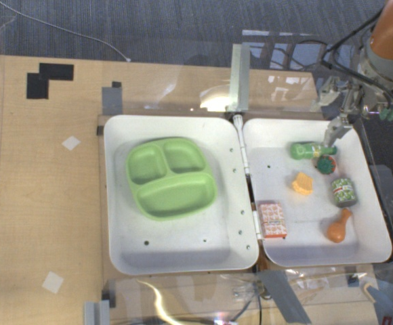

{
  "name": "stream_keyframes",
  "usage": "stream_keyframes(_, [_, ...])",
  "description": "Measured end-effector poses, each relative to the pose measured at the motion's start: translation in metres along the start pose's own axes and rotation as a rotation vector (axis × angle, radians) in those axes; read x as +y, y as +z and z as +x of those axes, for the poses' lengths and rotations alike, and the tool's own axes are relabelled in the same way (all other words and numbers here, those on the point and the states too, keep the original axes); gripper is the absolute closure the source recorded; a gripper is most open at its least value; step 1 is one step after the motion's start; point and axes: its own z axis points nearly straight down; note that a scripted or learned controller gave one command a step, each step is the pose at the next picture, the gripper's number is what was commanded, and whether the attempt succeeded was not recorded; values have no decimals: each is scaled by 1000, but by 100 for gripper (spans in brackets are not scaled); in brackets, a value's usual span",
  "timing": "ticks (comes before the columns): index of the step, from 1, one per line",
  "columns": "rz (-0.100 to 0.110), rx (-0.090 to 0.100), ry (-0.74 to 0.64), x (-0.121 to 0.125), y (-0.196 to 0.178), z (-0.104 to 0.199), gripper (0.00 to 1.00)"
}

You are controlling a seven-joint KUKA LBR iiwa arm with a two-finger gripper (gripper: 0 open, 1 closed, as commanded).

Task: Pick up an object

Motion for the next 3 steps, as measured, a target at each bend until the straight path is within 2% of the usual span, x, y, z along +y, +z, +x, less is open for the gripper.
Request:
stream_keyframes(1, [-1, 10, 321, -24, 152, -17, 0])
stream_keyframes(2, [-1, 1, 609, 26, 187, 8, 0])
stream_keyframes(3, [-2, -13, 602, 27, 172, 4, 100])
